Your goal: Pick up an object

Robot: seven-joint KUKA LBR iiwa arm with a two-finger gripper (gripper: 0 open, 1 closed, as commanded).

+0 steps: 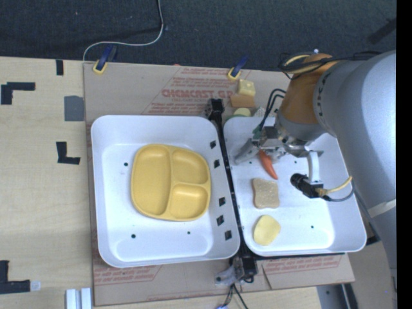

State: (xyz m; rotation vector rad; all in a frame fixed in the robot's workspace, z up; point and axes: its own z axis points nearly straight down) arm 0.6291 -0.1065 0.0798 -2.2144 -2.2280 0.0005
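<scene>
Fingers [257, 148] beside carrot [268, 165], near right bin's [347, 240] left edge.

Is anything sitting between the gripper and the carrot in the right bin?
Nothing visible does. The gripper is right at the carrot, in the right bin; the bread slice lies just below the carrot, out of the way.

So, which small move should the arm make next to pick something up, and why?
Probably lower the gripper a little onto the carrot. It is already at the carrot's upper end in the right bin, while the bread slice and yellow piece lie farther down. Nothing is visibly held yet.
</scene>
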